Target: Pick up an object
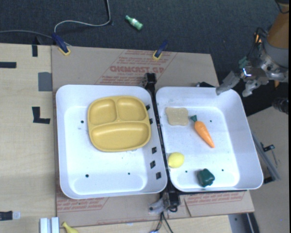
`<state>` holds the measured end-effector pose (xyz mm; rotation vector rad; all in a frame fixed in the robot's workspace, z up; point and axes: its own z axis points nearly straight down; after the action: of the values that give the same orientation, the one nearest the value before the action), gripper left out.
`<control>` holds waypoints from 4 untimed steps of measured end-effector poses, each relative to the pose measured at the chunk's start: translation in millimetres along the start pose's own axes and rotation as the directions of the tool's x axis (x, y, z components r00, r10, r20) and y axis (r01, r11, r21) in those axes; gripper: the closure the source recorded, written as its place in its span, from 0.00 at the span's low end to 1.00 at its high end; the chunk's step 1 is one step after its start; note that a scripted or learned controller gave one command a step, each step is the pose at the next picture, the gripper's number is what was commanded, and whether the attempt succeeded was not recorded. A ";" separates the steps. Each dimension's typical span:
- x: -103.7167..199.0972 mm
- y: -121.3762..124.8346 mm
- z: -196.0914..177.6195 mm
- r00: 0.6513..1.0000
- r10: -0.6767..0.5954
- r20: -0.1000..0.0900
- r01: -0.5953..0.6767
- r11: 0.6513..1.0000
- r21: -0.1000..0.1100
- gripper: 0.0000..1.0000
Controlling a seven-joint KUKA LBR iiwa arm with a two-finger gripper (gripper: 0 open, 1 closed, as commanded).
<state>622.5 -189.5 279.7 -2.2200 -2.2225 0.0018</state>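
The right bin (235, 108) holds a beige bread-like slab (177, 116), an orange carrot (203, 133), a yellow lemon (176, 159) and a dark green block (205, 177). My gripper (235, 84) hovers over the bin's far right corner, off to the upper right of the carrot. Its fingers (224, 87) stand apart with nothing between them. The grey arm with its orange band reaches in from the upper right.
The left bin (70, 144) carries a yellow divided plate (120, 123). A small green object (134, 22) lies on the dark floor beyond the bench. Yellow-blue clamps (62, 46) hold the cardboard underlay, and a cable runs along the far side.
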 end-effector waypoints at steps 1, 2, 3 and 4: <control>38.3 19.3 104.1 1.000 -0.001 -0.002 0.001 1.000 0.003 0.00; 64.4 15.9 191.7 1.000 0.000 0.001 0.000 1.000 -0.006 0.00; 66.1 16.9 181.3 1.000 -0.001 -0.002 0.001 1.000 -0.009 1.00; 66.2 16.7 181.6 1.000 0.000 -0.002 0.000 1.000 -0.008 0.00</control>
<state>638.9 -123.4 98.0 -2.2221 -2.2256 -0.0097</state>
